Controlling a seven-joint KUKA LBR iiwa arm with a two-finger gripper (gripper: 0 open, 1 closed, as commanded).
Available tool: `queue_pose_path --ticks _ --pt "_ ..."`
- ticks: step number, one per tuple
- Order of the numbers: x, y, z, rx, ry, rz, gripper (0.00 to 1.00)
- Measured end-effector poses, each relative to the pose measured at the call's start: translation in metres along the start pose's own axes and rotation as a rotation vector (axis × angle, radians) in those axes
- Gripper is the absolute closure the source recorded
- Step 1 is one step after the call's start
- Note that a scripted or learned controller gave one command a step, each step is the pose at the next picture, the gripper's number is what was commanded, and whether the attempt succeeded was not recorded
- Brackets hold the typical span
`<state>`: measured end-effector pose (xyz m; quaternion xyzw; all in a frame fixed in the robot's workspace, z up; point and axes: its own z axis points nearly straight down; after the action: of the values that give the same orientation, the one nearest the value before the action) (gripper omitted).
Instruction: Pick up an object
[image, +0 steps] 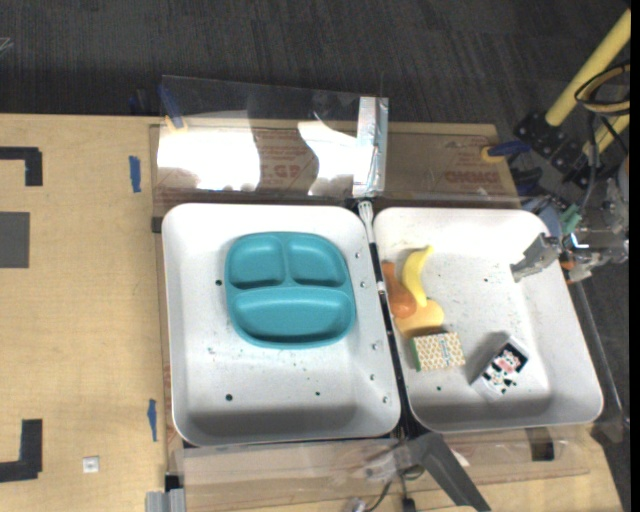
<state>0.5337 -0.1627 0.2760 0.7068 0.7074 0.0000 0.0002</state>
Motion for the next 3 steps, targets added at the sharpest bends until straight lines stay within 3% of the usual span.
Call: queue_pose_path --ticks 1,2,3 --pt "0.037 0.000 0.136 0.008 0.003 -0.097 0.00" --pt "-0.014 -0.053 0.189 -0.006 -0.003 -0.259 0.00" --pt "-0.012 -0.049 0.178 -0.014 -0.004 -0.261 1.00"
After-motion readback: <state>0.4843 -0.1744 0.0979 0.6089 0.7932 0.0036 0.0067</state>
